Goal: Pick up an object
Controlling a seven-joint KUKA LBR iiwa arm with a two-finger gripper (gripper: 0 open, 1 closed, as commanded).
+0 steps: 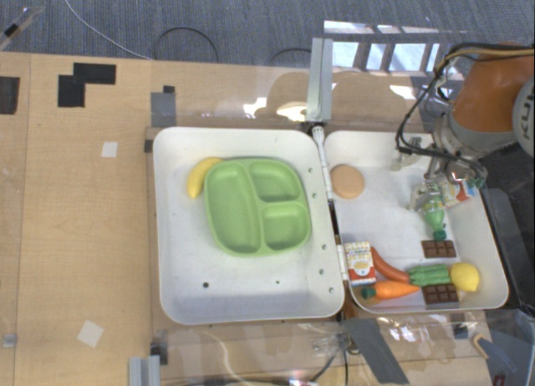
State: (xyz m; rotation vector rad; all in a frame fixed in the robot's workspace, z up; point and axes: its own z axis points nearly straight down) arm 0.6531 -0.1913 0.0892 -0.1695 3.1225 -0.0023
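The right bin point(380, 209) holds a round tan bun point(347, 181), a small juice carton point(359, 261), two carrots point(391, 269), a green vegetable point(430, 275), a lemon point(465, 276) and two chocolate bars point(438, 248). My gripper point(433, 195) hangs low over the bin's right side, right above a small green object point(437, 219) that its tip partly hides. I cannot make out whether it touches that object.
The left bin point(192, 284) carries a green divided plate point(257, 205) with a banana point(201, 175) tucked at its upper left. A metal divider point(328, 200) separates the bins. Cables point(418, 117) loop off the wrist near the right bin's back edge.
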